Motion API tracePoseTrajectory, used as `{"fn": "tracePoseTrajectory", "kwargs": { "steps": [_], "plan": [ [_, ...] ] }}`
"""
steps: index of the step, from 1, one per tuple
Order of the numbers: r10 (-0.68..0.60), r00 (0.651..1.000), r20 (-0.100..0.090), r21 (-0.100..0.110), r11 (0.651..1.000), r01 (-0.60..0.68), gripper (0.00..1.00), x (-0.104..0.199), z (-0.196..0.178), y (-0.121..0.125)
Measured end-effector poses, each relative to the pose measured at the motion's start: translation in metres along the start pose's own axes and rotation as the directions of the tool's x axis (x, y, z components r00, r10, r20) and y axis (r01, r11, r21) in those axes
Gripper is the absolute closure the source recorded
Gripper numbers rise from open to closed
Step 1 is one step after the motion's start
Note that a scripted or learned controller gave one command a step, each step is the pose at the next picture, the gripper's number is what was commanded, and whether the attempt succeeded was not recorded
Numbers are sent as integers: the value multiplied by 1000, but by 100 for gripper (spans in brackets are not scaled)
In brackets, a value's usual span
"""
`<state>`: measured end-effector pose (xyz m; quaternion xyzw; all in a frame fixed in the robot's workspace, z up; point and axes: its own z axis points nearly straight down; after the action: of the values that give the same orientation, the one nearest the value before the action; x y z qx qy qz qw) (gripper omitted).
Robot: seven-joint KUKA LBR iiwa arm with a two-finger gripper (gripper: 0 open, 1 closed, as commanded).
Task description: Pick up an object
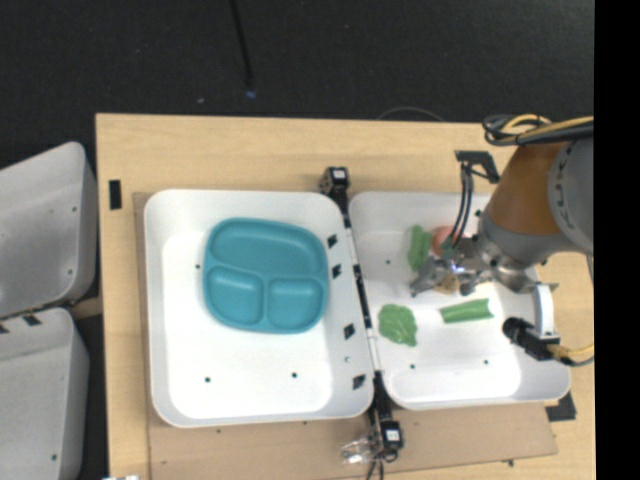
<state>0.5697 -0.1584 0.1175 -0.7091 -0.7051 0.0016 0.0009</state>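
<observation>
From my seat I have the gripper (440,276) down inside the right bin (500,383), the arm (530,203) with its orange band coming in over that bin's far right corner. I cannot tell how the tool is set; the tip is a dark tangle against the white floor.

Just beyond the tool, on its far-left side, a green leafy piece (417,246) stands lengthwise, and a small reddish object (441,236) peeks out beside it, partly under the cables. Near the tool on its near side lies a flat green strip (466,312), apart from the tip. Further to the tool's near left, close to the divider between the bins, sits a green crumpled lump (398,324).

Well to the tool's left, across the divider, the left bin (180,388) holds a teal divided plate (266,275) with three compartments.
</observation>
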Motion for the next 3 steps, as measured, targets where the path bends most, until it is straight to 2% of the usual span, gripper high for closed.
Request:
{"fn": "tracePoseTrajectory", "kwargs": {
  "steps": [1, 3],
  "plan": [
    [6, 1000, 1, -8, 1000, -6, 100, -1, -15, 2],
    [-8, 1000, 1, -10, 1000, 8, 100, -11, -117, -4]
  ]
}}
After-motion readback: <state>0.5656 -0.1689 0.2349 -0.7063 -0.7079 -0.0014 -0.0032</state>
